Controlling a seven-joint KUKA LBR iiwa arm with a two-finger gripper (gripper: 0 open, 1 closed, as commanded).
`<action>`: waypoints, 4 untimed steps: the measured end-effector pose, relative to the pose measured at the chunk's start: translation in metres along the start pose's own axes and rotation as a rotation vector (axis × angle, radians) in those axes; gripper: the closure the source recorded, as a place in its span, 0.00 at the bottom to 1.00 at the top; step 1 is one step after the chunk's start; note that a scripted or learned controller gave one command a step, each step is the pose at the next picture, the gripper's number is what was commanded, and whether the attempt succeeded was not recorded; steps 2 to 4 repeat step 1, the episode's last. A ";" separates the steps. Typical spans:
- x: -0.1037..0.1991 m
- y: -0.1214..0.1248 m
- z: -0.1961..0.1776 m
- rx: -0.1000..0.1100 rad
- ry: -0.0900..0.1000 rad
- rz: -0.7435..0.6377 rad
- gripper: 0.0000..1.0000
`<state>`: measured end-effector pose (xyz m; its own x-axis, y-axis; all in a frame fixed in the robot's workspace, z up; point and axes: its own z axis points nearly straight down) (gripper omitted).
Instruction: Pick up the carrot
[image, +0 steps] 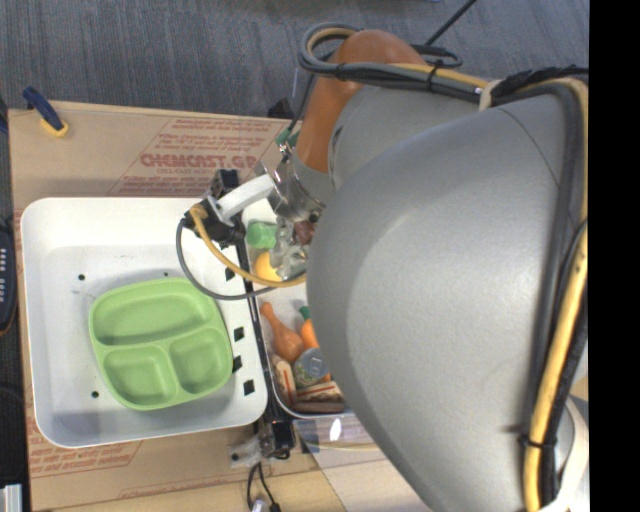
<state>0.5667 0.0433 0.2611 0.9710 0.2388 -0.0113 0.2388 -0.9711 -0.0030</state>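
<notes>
The carrot (284, 338) is an orange tapered piece lying in the right bin (272, 400), near its left wall. A second small orange piece (309, 331) lies just right of it. My gripper (286, 243) hangs over the upper part of that bin, above and apart from the carrot, close to a green object (262, 236) and a yellow object (267, 267). The bulky grey arm hides most of the right bin.
The left bin (45, 240) holds a green divided plate (160, 345). Below the carrot lie a grey item (312, 365) and brown items (315, 398). A black cable (200, 268) loops over the wall between the bins. Cardboard (180, 150) lies under both.
</notes>
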 end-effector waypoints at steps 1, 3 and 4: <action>-0.003 -0.040 0.010 0.002 -0.001 0.021 1.00; -0.003 -0.040 0.010 0.002 -0.001 0.021 1.00; -0.003 -0.040 0.010 0.002 -0.001 0.021 1.00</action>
